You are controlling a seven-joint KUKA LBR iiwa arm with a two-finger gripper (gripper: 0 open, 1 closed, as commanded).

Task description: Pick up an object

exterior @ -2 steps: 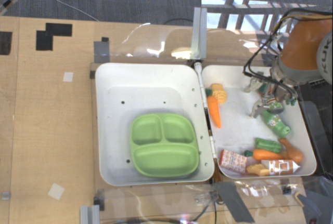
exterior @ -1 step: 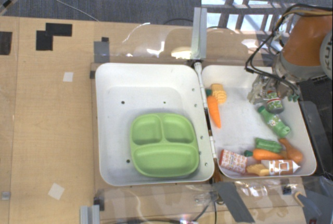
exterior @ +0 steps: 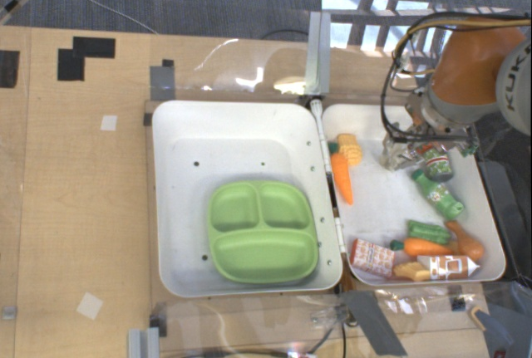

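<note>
My gripper (exterior: 406, 154) hangs low over the back of the right bin (exterior: 378, 207), under the orange wrist band. Just right of it lies a green and red can (exterior: 435, 164), touching or nearly touching it. A green bottle (exterior: 441, 198) lies a little nearer the front. To the gripper's left sit a yellow corn cob (exterior: 350, 149) and an orange carrot (exterior: 342, 177) by the bin's left wall. Nothing is visibly held.
Along the right bin's front lie a red box (exterior: 372, 257), a bread piece (exterior: 409, 271), a white and orange carton (exterior: 450, 267), a second carrot (exterior: 425, 247), a green vegetable (exterior: 428, 229) and a brown item (exterior: 466, 241). The left bin (exterior: 187, 149) holds a green divided plate (exterior: 263, 229).
</note>
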